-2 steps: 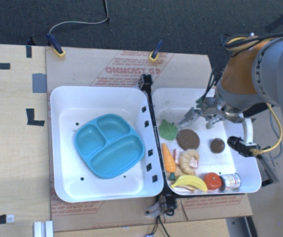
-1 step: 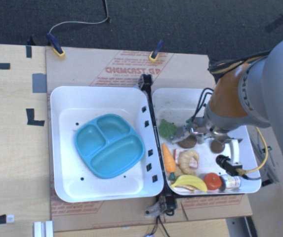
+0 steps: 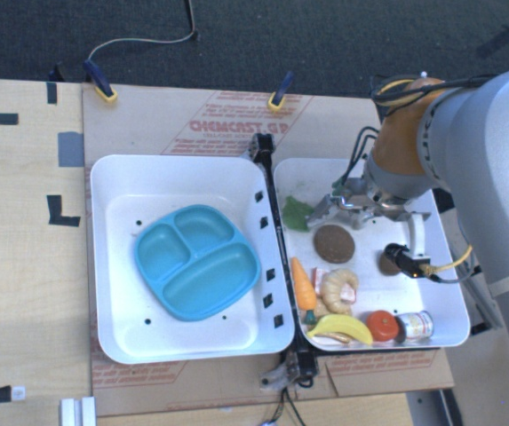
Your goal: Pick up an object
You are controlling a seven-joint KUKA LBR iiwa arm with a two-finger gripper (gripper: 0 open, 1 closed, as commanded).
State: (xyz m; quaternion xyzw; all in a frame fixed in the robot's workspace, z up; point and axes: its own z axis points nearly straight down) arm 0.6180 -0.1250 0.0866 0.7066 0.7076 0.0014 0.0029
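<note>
Claw (image 3: 343, 209) is down low in the food bin (image 3: 445, 302), over its far half, and honestly from this angle I can't tell whether it's released or clenched.

Closest thing to it is a brown disc (image 3: 334, 243), lying flat on the bin floor just on the near side of the claw. It's so close that I can't say whether they touch. A green leafy piece (image 3: 296, 213) lies just beside the claw on the side toward the other bin, close to the dividing wall.

Everything else pickable is further toward the near edge, apart from the claw:
- an orange carrot (image 3: 303, 284) lying along the dividing wall
- a pale beige lumpy piece (image 3: 338, 288) right beside the carrot
- a yellow banana (image 3: 343, 328), a red tomato (image 3: 381, 327) and a small silver can (image 3: 414, 325) on its side, lined up along the near wall with the tomato squeezed between the other two

The other bin (image 3: 116, 202) is well apart from the claw, across the divider. It holds a blue divided plate (image 3: 198, 260) with three compartments, sitting flat around the middle.

Both bins sit on a cardboard sheet (image 3: 227, 127) on the counter (image 3: 23, 264), and two yellow clamps (image 3: 101, 85) grip the sheet's far edge.
</note>
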